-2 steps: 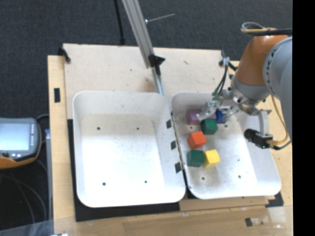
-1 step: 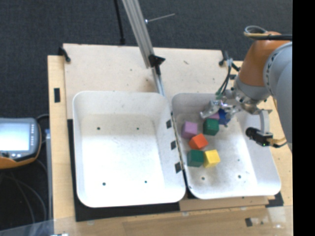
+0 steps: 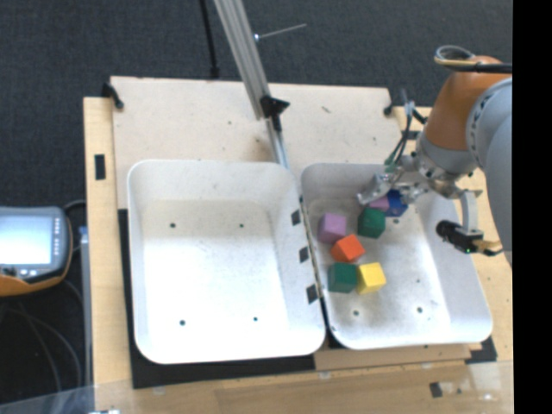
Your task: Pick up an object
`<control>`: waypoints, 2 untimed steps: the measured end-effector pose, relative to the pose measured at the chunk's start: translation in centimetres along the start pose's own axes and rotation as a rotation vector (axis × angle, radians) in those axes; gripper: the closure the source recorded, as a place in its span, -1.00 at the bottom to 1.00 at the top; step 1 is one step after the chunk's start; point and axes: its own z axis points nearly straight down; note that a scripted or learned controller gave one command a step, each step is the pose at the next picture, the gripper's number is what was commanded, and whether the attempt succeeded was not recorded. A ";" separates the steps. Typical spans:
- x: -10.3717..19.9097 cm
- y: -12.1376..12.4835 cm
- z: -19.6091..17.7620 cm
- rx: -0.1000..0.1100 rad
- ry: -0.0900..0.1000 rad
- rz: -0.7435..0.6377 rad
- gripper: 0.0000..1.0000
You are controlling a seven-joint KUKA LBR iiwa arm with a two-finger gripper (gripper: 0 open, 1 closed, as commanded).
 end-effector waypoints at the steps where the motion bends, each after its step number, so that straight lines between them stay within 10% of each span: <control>1: 0.1 -0.4 0.3 0.001 0.002 0.001 -1.00; 2: 0.0 0.0 0.4 -0.004 0.000 0.003 -1.00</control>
